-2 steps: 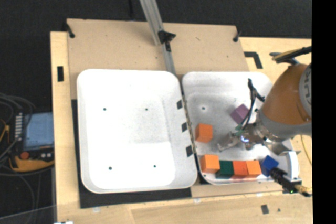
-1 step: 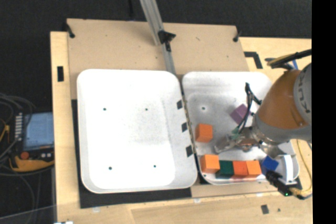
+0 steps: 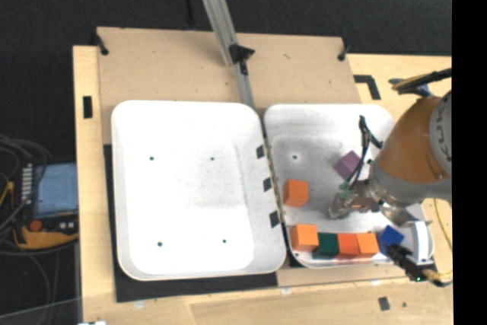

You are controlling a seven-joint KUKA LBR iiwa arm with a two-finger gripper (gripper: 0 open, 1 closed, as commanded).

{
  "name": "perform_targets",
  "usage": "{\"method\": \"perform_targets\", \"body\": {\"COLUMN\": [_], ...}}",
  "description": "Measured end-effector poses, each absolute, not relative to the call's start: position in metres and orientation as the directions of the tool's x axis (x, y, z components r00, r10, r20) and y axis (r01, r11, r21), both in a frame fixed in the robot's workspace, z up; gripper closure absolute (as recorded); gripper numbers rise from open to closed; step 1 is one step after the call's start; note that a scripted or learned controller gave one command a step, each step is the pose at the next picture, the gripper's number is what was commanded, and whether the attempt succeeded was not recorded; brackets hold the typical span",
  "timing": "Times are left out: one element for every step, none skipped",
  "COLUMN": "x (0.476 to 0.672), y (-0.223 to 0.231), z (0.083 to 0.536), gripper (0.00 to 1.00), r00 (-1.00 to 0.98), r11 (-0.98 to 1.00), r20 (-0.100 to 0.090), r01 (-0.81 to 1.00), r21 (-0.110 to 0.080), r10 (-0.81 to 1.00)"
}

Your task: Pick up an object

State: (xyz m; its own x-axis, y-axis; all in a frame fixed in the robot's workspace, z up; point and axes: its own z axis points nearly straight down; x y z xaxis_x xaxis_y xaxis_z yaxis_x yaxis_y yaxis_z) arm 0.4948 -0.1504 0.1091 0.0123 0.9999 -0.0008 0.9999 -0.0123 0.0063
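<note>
Hovering low over the right bin (image 3: 319,118), my gripper (image 3: 344,203) hides its fingers; I cannot tell their spread. One purple block (image 3: 348,163) sits just behind it. I count four orange blocks, one green, one blue, mostly along the near edge.

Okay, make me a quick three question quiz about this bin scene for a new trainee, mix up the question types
1. True or false: the purple block lies in the left bin.
2. Multiple choice: which block sits between orange blocks in the row along the right bin's near edge? A) green block B) blue block C) purple block
3. Fill in: the gripper hovers over the ____ bin.

Key
1. False: it lies in the right bin.
2. A.
3. Right.
</note>
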Motion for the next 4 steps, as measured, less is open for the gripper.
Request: {"method": "perform_targets", "body": {"x": [0.497,0.499,0.503,0.525], "y": [-0.159,-0.160,-0.112,-0.054], "z": [0.171,0.225,0.232,0.236], "gripper": [1.00,1.00,1.00,1.00], "r00": [0.003,-0.003,-0.008,-0.009], "r11": [-0.003,0.003,0.008,0.009], "r20": [-0.003,-0.003,0.001,0.002], "r01": [1.000,1.000,1.000,1.000], "r21": [0.008,0.008,0.004,0.002], "r10": [1.000,1.000,1.000,1.000]}}
